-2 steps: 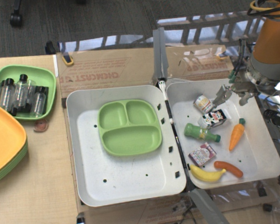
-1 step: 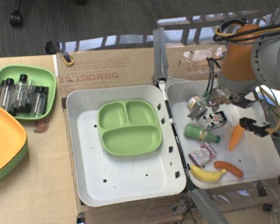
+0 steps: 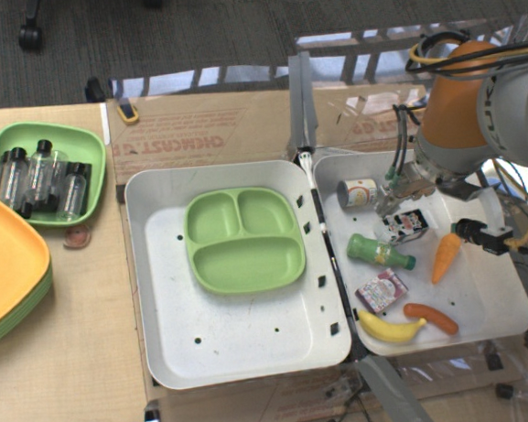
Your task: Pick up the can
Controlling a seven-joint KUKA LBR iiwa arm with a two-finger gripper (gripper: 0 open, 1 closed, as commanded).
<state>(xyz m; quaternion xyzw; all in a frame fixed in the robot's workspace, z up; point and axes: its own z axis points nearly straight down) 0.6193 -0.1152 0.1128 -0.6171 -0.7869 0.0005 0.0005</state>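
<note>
The gripper (image 3: 401, 204), whose grip I cannot tell, should shift left and straddle the can (image 3: 360, 192) squarely.

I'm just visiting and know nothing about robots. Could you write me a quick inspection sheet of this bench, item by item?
Surface: two white bins, left bin and right bin, side by side.
Job's things: can lying on its side in the right bin's far left corner.
Clutter: green bottle, carrot, banana, sausage, small packet; green divided plate in the left bin.
Grippers: gripper low, right of the can.
Cables: yellow-black loops on the arm.
Surroundings: green tray of bottles, orange plates.
</note>
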